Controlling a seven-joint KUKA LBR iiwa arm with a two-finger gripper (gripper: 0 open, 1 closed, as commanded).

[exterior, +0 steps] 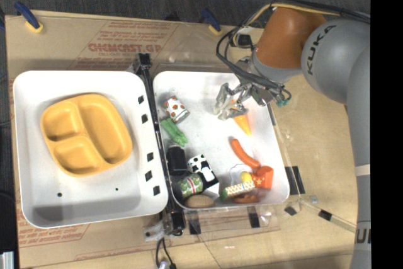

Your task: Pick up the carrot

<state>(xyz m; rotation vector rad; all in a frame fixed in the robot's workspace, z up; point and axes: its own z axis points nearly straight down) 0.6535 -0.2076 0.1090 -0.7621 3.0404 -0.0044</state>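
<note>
Gripper (234, 101) is being seen at about two o'clock in the right bin (189, 82), poised over the wide end of the carrot (243, 122); whether the metal fingers are being spread or closed cannot be told, since they are being blurred together against the white floor, and nothing is being shown plainly between them. Carrot is lying as a short orange cone, its tip pointing towards five o'clock, its broad end touching or just under the fingers; which of the two cannot be told. At five o'clock of the carrot, a red-orange sausage-shaped toy (245, 154) is lying near; it is being judged the likeliest cause of a wrong pick, being alike in colour and close by. At nine o'clock, well apart, a small printed can (175, 109) and a green vegetable toy (174, 132) are lying by the divider. At six o'clock the clutter (217, 186) is being crowded along the near wall. In the left bin (38, 198) a yellow divided tray (86, 133) is resting. A slip is being judged probable: the taper is offering poor purchase, so the carrot may be squeezed out sideways; the bin's right wall, just beside, may also be struck.
</note>
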